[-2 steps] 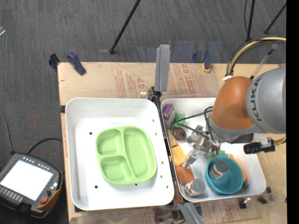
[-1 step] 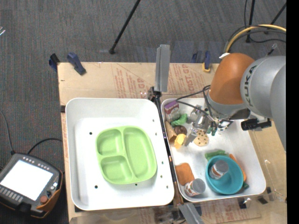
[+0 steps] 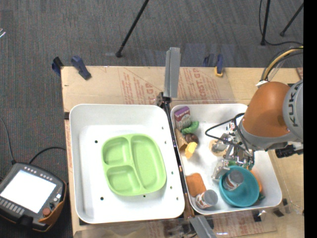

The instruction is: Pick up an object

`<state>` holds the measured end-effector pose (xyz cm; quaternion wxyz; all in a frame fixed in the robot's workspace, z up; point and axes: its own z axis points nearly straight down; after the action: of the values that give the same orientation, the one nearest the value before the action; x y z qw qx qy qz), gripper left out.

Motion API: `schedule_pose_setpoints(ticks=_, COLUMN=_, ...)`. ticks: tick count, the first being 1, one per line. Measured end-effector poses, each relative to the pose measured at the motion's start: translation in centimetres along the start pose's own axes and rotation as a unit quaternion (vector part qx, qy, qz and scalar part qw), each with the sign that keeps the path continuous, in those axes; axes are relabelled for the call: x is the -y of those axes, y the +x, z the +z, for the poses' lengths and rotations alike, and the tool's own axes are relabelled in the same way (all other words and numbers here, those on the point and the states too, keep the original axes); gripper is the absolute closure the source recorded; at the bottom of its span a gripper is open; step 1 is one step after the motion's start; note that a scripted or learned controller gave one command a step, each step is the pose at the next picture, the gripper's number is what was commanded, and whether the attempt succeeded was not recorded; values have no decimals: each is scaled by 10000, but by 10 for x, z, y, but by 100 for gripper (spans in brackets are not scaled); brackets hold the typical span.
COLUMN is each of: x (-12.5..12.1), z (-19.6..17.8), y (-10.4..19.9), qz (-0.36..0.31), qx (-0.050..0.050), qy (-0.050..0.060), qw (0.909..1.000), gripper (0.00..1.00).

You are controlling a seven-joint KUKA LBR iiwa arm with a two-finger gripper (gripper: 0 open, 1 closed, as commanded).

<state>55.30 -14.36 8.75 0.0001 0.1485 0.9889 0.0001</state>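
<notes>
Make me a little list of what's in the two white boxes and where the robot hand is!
left bin: green divided plate
right bin: teal bowl with a can in it, orange sponge, small purple box, green toy, yellow piece, second can
gripper: over the right bin, just above the teal bowl
holding something: cannot tell
arm: comes in from the right

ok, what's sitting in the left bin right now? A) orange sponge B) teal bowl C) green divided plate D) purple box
C: the green divided plate lies in the left bin; the teal bowl, orange sponge and purple box are all in the right bin.
</notes>
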Motion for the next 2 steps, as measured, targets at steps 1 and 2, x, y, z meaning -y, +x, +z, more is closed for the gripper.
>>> schedule_pose_setpoints(ticks=1, x=-67, z=-1, y=-67, qz=-132, qx=15, qy=-6, qw=9999, gripper=0)
schedule_pose_setpoints(ticks=2, x=18, z=-1, y=-84, qz=997, qx=17, qy=-4, qw=9950, gripper=0)
